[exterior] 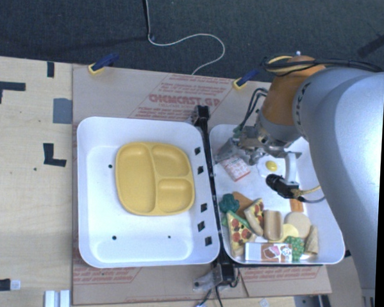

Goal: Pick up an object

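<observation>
Right now the gripper (249,145) hangs low in the right bin (331,250), just above a small red-and-white packet (233,168); whether it pinches anything, I cannot tell. Toy foods (268,227) lie piled nearer the bin's front.

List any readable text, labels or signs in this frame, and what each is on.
Red print on the cardboard sheet above the bins: upside down and blurred, not readable.
Small packet by the gripper: reddish pattern, no legible words.
Box at the right bin's near edge: picture label, text too small to read.
</observation>
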`<state>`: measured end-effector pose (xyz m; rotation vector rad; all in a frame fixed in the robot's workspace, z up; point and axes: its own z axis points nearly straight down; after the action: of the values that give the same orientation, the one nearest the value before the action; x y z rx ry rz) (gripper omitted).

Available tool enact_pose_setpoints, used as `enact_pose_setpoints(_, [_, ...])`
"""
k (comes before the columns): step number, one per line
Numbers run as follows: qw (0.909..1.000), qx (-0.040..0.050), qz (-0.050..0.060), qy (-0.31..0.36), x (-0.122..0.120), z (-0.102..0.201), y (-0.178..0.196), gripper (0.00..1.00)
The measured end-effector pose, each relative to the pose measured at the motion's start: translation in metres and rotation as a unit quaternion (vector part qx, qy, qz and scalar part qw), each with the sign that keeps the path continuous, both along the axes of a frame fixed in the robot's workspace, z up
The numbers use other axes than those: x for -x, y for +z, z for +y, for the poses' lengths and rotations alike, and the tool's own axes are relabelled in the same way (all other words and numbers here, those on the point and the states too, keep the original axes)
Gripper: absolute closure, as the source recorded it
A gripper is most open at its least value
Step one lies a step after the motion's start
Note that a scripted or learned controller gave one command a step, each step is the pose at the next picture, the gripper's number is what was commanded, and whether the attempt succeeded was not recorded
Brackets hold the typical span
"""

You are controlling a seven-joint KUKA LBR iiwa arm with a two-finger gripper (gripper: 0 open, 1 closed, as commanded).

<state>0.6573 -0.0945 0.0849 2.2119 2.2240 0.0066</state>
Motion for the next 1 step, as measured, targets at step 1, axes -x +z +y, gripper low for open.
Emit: enact_pose_setpoints(1, [1.0000, -0.0006, 0.003, -0.002, -0.0115, -0.0004, -0.0006, 0.00])
